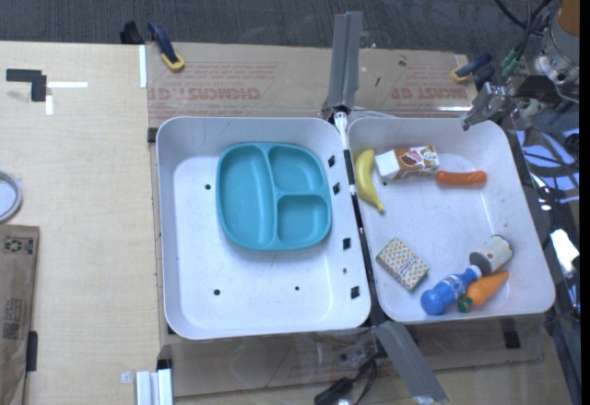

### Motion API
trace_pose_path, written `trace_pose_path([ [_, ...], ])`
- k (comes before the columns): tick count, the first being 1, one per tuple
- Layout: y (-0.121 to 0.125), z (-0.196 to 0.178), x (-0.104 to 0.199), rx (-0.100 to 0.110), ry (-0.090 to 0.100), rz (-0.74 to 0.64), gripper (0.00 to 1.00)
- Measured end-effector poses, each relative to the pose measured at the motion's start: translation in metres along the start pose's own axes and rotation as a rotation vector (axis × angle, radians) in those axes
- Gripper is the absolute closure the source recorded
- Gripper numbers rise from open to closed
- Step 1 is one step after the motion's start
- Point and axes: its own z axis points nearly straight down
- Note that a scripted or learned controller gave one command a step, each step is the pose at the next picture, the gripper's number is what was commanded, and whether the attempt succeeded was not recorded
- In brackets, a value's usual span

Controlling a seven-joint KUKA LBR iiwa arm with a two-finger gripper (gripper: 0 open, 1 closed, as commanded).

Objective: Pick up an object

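Our one fixed camera above the worktop (74, 163), looking down at a slant, far enough back that we take in both white bins, left bin (184, 302) and right bin (516, 209), side by side, the arm (562, 34) entering from our right edge

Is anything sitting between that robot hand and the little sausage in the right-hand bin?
Nothing visible does. The hand sits near the right bin's far right corner, and the sausage lies just in front of it on bare white floor. The small carton lies beside the sausage toward the banana, off the direct line.
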Motion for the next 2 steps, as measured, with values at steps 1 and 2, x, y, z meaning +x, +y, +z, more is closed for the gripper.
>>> trace_pose_path([
  [1,0.024,0.156,0.002,-0.001,0.000,-0.011,0.00],
  [2,0.003,0.189,0.000,-0.019,-0.005,-0.053,0.00],
])
